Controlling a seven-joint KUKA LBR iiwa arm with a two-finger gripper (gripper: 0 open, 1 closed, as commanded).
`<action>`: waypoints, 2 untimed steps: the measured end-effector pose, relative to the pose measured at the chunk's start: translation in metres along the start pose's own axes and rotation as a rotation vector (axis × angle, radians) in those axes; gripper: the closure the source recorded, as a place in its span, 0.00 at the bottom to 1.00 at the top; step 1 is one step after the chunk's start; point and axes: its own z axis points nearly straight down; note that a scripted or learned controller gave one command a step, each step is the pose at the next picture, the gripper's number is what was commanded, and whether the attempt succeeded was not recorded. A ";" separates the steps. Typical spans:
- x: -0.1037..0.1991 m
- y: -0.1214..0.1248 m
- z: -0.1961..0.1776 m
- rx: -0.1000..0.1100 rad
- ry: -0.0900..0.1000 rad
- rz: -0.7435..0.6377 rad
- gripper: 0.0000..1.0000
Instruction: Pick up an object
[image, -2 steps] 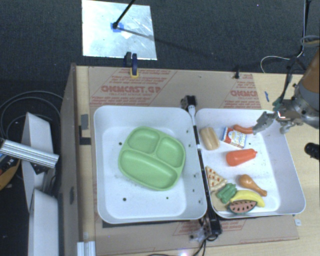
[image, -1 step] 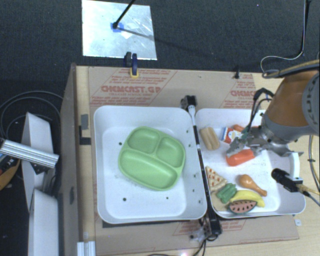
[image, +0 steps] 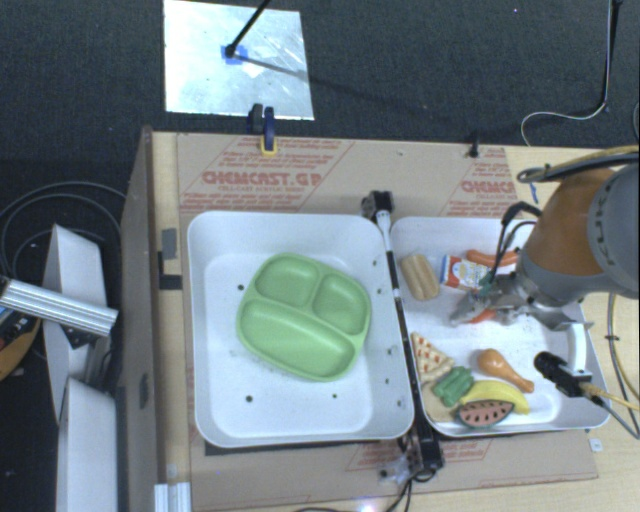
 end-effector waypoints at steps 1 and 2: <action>0.000 0.015 -0.003 -0.004 0.000 -0.006 0.00; 0.000 0.015 -0.014 -0.005 0.000 -0.006 1.00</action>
